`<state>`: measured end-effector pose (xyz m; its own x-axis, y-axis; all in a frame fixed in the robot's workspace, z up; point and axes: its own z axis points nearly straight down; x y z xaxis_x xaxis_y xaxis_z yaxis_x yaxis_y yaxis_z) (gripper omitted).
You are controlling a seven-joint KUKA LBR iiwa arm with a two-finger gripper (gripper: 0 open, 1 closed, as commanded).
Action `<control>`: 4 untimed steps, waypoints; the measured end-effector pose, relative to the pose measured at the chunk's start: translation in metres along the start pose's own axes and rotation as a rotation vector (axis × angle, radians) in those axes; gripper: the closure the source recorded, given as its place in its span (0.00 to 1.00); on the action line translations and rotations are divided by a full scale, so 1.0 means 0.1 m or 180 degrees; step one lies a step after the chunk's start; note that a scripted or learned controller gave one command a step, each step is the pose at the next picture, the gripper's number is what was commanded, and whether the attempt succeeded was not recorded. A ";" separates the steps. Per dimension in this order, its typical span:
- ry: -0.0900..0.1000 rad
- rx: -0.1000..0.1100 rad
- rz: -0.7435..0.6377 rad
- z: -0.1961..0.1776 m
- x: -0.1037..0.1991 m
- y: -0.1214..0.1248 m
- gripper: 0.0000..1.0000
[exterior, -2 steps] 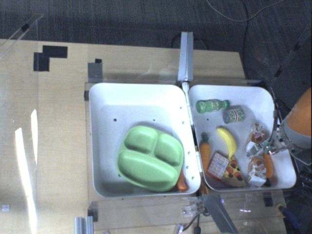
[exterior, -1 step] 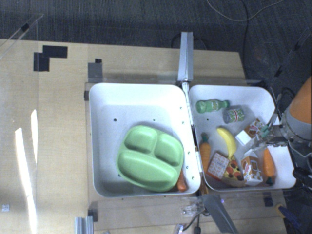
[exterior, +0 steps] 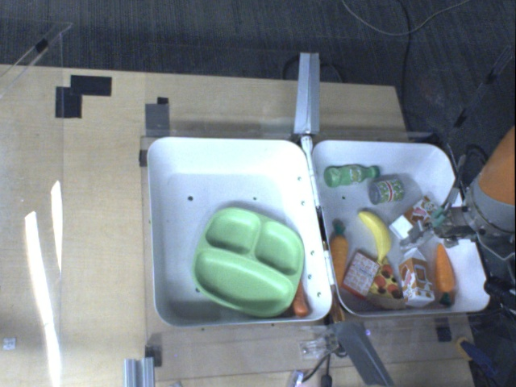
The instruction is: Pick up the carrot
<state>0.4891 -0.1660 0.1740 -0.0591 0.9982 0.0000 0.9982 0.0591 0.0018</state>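
Observation:
An orange carrot with a green top lies along the left wall of the right bin. A second carrot rests near that bin's right wall, green end toward the front. My gripper hangs low over the right side of this bin, just above and left of the second carrot and beside a small snack packet. Nothing shows as held in it. The arm's orange band is at the right edge.
The right bin also holds a green bottle, a can, a banana and small food boxes. In the left bin a green divided plate lies face down, with an orange item partly under its edge.

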 end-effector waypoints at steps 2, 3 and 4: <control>0.0012 -0.0041 -0.0444 0.84 -0.34 0.04 0.00; 0.0008 -0.0042 -0.0925 0.85 -0.34 0.03 0.00; -0.0009 -0.0048 -0.0924 0.77 -0.36 0.05 1.00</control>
<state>0.4965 -0.2018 0.0974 -0.3422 0.9396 -0.0054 0.9395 0.3422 0.0162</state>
